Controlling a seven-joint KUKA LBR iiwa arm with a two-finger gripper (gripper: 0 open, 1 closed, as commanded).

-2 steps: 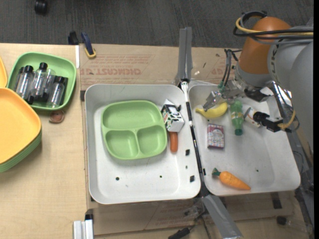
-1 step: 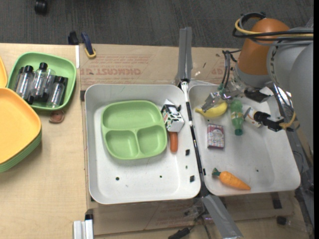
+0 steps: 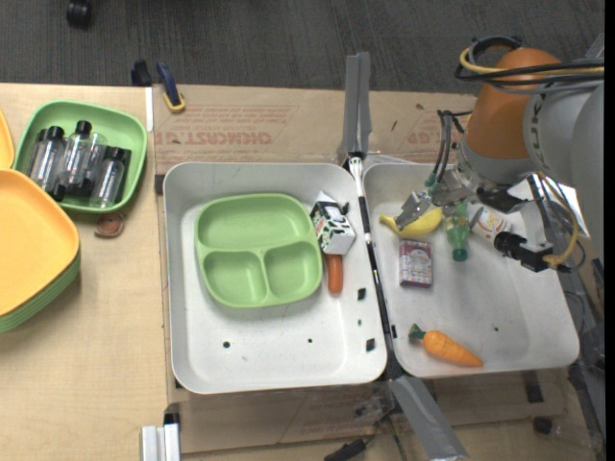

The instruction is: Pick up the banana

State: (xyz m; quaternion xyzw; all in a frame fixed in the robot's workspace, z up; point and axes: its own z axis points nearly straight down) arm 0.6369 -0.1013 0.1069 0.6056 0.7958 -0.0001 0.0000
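Orange against the white, a toy carrot (image 3: 448, 347) was seen nearest in the right bin (image 3: 524, 353). Farther back, the banana (image 3: 415, 224) lay there, touched by the hand (image 3: 424, 203); its grip could not be told.

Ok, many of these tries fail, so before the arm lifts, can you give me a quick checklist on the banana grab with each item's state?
1. Banana lies in the right bin: ok.
2. Gripper sits right at the banana's upper edge: ok.
3. Banana visibly between the fingers: cannot tell.
4. Green bottle lies just right of the banana, close enough to be bumped: not ok.
5. Pink packet lies just below the banana, apart from the gripper: ok.
6. Carrot lies well away, near the front: ok.
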